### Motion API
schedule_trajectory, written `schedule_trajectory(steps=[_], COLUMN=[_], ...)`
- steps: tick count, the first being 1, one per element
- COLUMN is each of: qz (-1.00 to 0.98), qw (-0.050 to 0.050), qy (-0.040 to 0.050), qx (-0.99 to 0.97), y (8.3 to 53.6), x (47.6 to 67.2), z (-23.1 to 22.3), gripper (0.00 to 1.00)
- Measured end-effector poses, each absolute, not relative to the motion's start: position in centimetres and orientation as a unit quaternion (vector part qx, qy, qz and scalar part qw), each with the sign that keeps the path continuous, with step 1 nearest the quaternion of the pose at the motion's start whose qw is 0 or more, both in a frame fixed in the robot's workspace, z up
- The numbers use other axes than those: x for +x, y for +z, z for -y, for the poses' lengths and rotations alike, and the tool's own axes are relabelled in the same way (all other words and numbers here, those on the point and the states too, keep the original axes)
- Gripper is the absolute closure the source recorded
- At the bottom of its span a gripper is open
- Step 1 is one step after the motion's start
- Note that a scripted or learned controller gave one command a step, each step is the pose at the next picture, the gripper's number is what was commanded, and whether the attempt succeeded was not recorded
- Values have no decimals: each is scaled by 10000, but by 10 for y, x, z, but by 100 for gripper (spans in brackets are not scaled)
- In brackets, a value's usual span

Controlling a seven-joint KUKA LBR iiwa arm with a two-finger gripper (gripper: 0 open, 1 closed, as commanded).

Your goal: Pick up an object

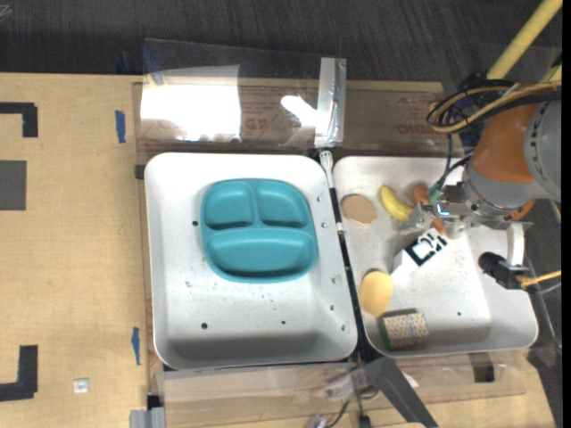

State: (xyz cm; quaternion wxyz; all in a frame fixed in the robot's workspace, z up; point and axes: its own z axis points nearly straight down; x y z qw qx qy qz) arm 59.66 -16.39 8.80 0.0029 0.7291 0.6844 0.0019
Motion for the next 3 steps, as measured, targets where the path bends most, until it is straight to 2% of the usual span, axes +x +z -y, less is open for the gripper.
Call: schedule_trajectory(steps=[1, 2, 3], qz=[-7122, -7118, -6817], qw=[15, 44, 29], qy=[18, 34, 40], qx=[7020, 7024, 7317], y=[88, 99, 220], x=[539, 541, 530], z=[128, 129, 74], gripper=[0, 100, 100])
